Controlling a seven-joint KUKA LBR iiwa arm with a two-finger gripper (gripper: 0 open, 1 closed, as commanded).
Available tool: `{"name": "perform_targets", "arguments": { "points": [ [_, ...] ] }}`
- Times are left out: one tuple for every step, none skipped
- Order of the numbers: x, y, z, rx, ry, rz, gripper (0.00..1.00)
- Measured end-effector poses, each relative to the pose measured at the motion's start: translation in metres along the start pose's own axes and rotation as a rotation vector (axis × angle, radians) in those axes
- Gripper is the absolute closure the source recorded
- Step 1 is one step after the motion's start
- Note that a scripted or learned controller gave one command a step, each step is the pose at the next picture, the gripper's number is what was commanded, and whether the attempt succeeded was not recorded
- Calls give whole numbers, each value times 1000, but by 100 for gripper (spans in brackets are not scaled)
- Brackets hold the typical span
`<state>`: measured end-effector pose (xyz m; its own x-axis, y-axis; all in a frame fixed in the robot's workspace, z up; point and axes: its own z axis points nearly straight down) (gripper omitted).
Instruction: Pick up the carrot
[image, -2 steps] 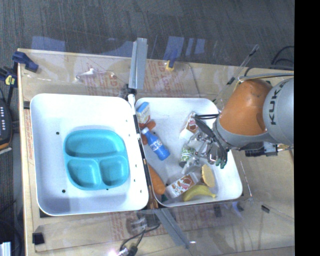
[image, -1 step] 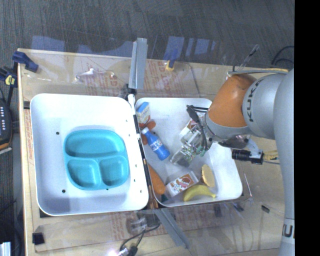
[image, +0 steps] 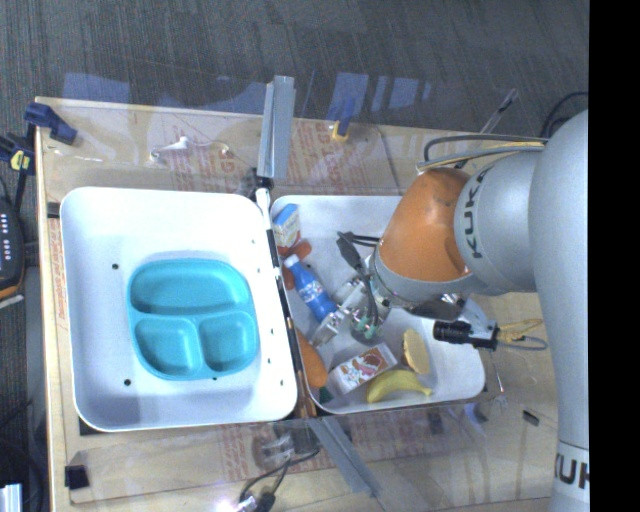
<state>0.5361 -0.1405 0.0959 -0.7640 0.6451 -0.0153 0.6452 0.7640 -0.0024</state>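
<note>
The carrot (image: 312, 366) is an orange piece lying against the left wall of the right bin (image: 470, 372), near its front left corner. My gripper (image: 347, 318) hangs low over the middle of that bin, a little above and to the right of the carrot in the view. It sits just beside the lower end of a blue bottle (image: 309, 289). Nothing is visibly held in it. The grey arm with its orange band (image: 428, 232) covers much of the bin's right half.
In the right bin, a small carton (image: 286, 224) lies at the back left. A strawberry-print box (image: 362, 370), a banana (image: 398, 386) and a pale yellow slice (image: 417, 352) lie along the front. The left bin (image: 90, 230) holds a blue divided tray (image: 192, 316).
</note>
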Motion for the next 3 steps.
{"name": "perform_targets", "arguments": {
  "points": [
    [-1,-7,-115,-1,14,137,0],
    [47,-11,0,1,-8,18,0],
    [50,-8,-9,-1,3,11,100]
  ]
}}
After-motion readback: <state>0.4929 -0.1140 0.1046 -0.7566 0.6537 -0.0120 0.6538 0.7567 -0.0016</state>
